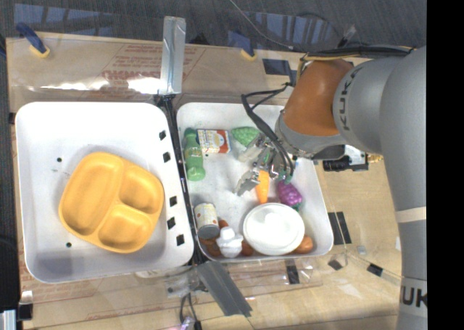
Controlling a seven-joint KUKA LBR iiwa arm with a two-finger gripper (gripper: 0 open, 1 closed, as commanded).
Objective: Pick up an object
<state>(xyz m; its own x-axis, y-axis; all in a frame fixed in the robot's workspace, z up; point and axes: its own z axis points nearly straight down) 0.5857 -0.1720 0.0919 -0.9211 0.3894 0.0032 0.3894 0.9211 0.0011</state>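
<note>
The gripper (254, 175) hangs low inside the right bin (319, 209), its fingers spread apart with nothing between them, tips just above an orange carrot-like piece (262, 189). A purple toy (290, 194) lies beside it, a white bowl (273, 229) below. The grey arm (377, 104) bends in from the right.

Left bin (29, 176): we log one divided tray (110, 200). Right bin (217, 110): bottle (193, 159) at its left wall, bowl (273, 228) near front, can (206, 219) left of bowl.
</note>
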